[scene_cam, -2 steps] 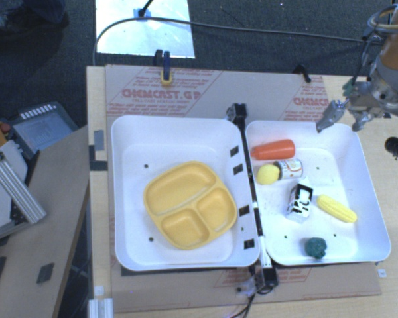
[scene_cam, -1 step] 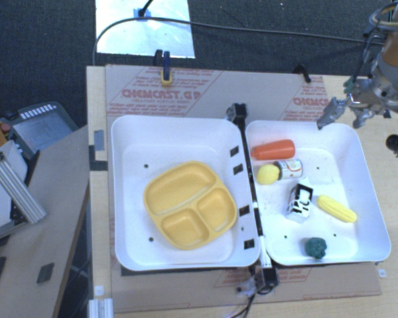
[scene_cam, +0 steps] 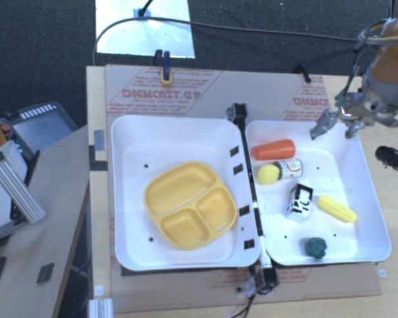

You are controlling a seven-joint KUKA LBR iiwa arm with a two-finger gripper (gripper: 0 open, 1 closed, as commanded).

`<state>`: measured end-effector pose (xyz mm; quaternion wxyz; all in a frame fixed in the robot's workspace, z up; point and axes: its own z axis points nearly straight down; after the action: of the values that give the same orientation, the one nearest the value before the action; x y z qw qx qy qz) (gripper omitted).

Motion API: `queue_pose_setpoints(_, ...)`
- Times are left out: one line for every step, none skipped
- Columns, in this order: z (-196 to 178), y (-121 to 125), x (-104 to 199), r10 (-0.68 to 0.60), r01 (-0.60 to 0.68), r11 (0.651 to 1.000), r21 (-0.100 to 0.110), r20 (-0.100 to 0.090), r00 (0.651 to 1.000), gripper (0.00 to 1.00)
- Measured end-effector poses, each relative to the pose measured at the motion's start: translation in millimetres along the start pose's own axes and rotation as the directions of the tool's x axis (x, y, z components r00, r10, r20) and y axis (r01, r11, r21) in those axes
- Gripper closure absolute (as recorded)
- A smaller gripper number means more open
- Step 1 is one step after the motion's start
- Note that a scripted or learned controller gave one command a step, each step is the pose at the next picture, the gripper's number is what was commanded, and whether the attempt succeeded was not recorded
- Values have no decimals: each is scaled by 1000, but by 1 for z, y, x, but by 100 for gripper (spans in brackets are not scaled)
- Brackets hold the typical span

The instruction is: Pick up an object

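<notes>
Right white bin (scene_cam: 368,197): carrot (scene_cam: 273,150), corn (scene_cam: 336,209), open claw (scene_cam: 334,126) above.

The arm is reaching in from the right side of the camera view, its orange-banded segment sitting up and to the right of the end effector (scene_cam: 335,126). The end effector is hanging low with its two fingers (scene_cam: 320,126) spread apart, nothing sitting between them. A dark part of the arm is showing just below and to its right.
</notes>
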<state>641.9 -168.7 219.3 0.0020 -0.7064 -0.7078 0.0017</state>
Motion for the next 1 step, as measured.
queue_pose_setpoints(47,1,7,-3,3,1000,1,-1,1000,0)
